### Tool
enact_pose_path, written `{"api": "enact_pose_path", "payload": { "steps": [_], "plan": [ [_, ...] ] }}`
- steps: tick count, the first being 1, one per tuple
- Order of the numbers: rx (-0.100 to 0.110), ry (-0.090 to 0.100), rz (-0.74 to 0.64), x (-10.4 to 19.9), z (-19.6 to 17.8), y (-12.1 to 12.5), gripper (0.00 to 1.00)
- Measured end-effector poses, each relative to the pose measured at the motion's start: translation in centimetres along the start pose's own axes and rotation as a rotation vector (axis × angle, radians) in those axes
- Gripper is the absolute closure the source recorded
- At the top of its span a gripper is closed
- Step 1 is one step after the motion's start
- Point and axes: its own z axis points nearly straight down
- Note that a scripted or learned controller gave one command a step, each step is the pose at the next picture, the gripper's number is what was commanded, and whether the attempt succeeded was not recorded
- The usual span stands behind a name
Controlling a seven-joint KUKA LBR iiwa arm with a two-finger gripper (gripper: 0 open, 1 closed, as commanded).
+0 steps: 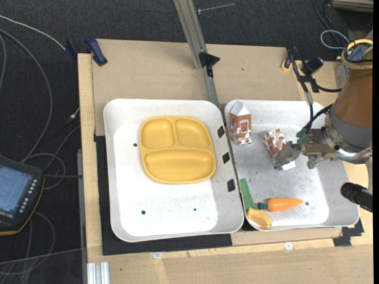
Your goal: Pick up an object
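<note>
Worktop (154,64) fills mid-frame, two white bins on it. Left bin (118,176) carries the yellow divided plate (176,148), well apart from your action. Right bin (323,200): claw (288,157) sits low at the small patterned block (275,141), touching it; can't tell if the claw is apart or clamped. Milk carton (240,122) stands near, upper left of the block, may crowd you. Carrot (283,204) and green stick (245,193) lie lower, out of the way.

The yellow tray (177,149), far left of the gripper (286,156), looks like smooth, slightly glossy plastic. The two bins (121,176) seem matt white plastic with speckles. The carton (240,123) looks like printed paper. The bench (148,70) looks like rough matt wood board.
</note>
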Motion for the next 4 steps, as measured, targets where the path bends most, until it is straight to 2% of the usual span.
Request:
{"api": "enact_pose_path", "payload": {
  "steps": [1,2,3,4],
  "plan": [
    [0.000,0.000,0.000,0.0,0.0,0.0,0.00],
    [0.009,0.002,0.001,0.0,5.8,0.8,0.00],
    [0.010,0.002,0.002,-0.5,12.0,0.2,0.00],
    [0.007,0.002,0.001,-0.4,15.3,0.1,0.00]
  ]
}}
